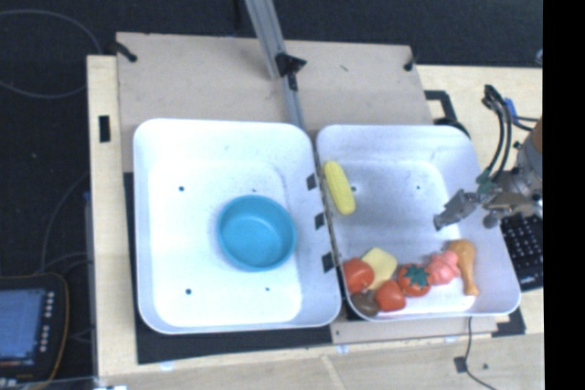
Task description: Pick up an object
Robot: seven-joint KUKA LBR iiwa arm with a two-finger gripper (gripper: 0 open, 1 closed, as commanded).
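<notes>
Here, the pincer [454,215] hovers over the right bin [393,146], its grip impossible to tell, above toy food [411,277] heaped at the near edge; a blue bowl [257,232] sits left

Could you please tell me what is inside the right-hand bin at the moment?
The right bin holds a corn cob by its left wall and a cluster of toy foods along the near edge. Whatever lies beneath that cluster is covered.

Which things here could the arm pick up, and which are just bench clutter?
Pickable: blue bowl in left bin; corn cob, tomato, drumstick in right bin, near the gripper.
Clutter: metal pole, keyboard.
</notes>
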